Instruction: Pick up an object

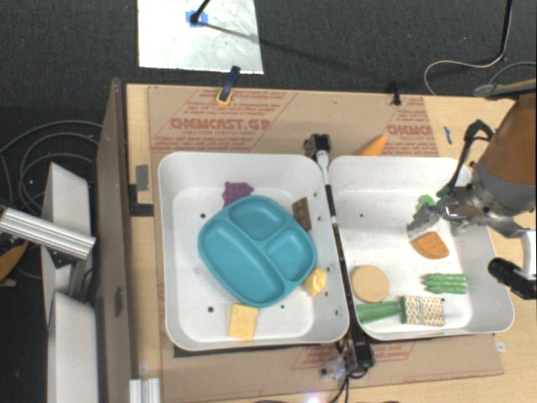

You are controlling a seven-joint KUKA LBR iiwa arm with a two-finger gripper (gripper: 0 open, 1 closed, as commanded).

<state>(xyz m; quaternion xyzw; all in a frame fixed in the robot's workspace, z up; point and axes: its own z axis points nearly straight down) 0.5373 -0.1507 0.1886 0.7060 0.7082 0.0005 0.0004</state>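
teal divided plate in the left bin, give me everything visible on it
The teal plate looks like smooth plastic with three compartments, all bare. It lies flat, turned at an angle, in the middle of the left bin. A purple piece sits at its upper rim, a brown piece at its right, a pale yellow lump by its lower right corner.

Up top, dark grey carpet [352, 23] runs across the frame, with a pale shiny sheet [200, 25] lying on it at upper left. Centre frame, a tan wooden bench [126, 225] topped with printed cardboard [252, 120]. Black cables [25, 175] coil at the left edge, beside a white box [71, 309] and a metal rail [46, 232].
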